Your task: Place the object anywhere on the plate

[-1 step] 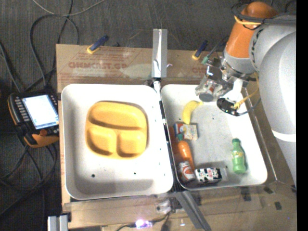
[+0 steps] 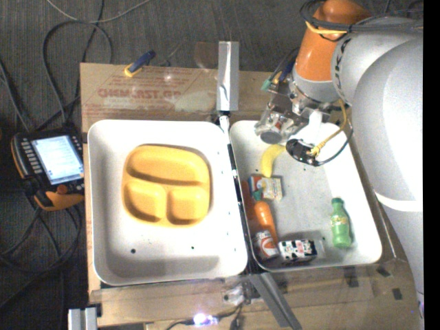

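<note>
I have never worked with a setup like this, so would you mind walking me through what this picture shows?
One camera looks down at a slant on a bench with two white bins. The grey machine with the orange band is a robot arm reaching in from the right; its gripper hangs over the right bin, just above a banana. That bin also holds a green bottle, an orange bottle and small packages. The left bin holds a yellow divided plate, where one item should end up. Whether anything is gripped is unclear.

The plate (image 2: 167,184) is yellow. The two bins (image 2: 110,253) are white. There is a yellow banana (image 2: 269,159), a green bottle (image 2: 339,223) and an orange carrot (image 2: 264,216).
</note>
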Robot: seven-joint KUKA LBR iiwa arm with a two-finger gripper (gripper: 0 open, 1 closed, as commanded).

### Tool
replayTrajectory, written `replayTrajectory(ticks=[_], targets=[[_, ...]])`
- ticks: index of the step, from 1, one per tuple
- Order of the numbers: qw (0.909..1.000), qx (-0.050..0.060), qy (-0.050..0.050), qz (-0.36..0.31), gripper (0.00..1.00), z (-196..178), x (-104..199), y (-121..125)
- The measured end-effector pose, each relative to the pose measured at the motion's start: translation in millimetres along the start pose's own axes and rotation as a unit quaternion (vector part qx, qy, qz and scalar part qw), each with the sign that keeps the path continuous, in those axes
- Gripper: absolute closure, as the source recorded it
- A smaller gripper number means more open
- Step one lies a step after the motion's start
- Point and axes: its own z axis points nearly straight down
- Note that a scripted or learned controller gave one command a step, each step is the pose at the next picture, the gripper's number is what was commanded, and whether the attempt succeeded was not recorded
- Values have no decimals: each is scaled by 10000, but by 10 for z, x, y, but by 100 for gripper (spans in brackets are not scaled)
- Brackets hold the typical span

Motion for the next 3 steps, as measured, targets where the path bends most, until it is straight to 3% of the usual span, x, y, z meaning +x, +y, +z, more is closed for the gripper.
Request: replayTrajectory(ticks=[1,2,3], targets=[[9995,1,4,-322,100,0,632,-296],[9987,-3,15,-502,100,-869,409,-521],[9983,8,7,-583,100,6,1062,-557]])
